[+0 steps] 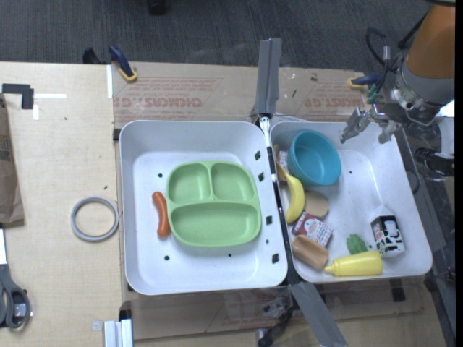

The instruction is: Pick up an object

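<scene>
My gripper (369,129) hangs over the far right corner of the right bin (405,194), above its back rim. Its fingers stand apart and open, with nothing between them. The right bin holds a blue bowl (316,157) just left of and below the gripper, a banana (294,196), a tan round piece (317,205), a red and white packet (312,230), a hot dog (309,253), a yellow mustard bottle (354,264), a small green item (355,243) and a black and white can (388,235). In the left bin (137,194) lie a green divided plate (214,203) and an orange sausage (161,214).
A grey upright bar (269,78) stands at the back between the two bins. On the bench to the left lie a grey tape ring (95,217) and scissors (11,306). A blue clamp (123,63) sits at the cardboard's back left corner.
</scene>
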